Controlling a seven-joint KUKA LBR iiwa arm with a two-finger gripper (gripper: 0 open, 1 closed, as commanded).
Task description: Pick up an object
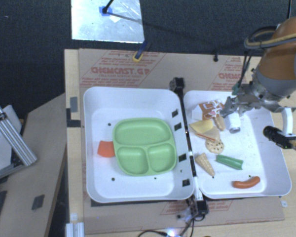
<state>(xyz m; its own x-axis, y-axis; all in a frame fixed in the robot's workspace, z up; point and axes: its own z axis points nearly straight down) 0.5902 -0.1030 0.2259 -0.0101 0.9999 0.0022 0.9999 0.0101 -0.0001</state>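
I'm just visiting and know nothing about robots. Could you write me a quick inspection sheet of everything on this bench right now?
Surface: two white bins, left bin and right bin, side by side on a printed board.
Job's things: in the right bin, a sausage, green piece, cone, cookie, cheese slice.
Clutter: green divided tray and orange block in the left bin.
Grippers: gripper low over the right bin's far end; nothing seen held.
Cables: dark hose on the arm.
Surroundings: foil sheet behind the bench.
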